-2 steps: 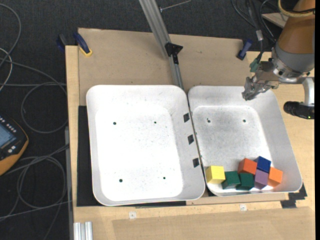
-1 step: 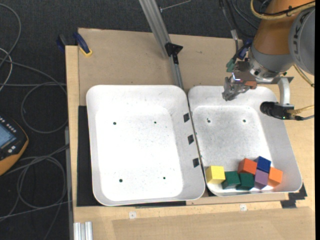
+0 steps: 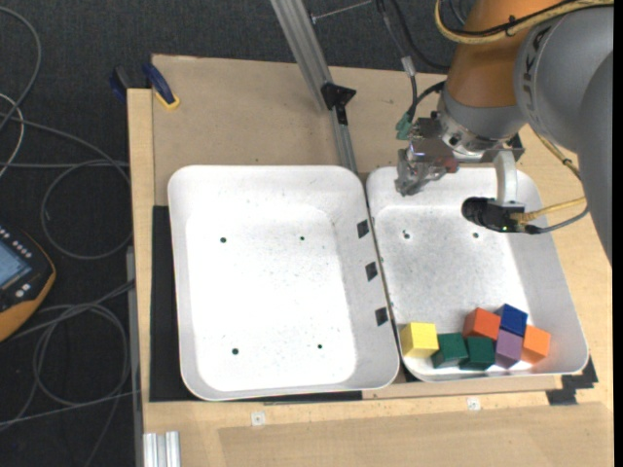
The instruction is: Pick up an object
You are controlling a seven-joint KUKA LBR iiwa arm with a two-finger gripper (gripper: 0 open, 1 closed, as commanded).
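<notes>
- The left bin [image 3: 263, 280] sits bare beside its twin, likely the drop side.
- The gripper [image 3: 414, 178] hangs over the far-left corner of the right bin [image 3: 458, 261], well apart from any block; whether it is clenched or released cannot be told.
- Yellow block [image 3: 421, 338], green blocks [image 3: 464, 350], orange blocks [image 3: 481, 323] and purple block [image 3: 509, 346] crowd the near wall, a cluster that looks awkward to grasp.
</notes>
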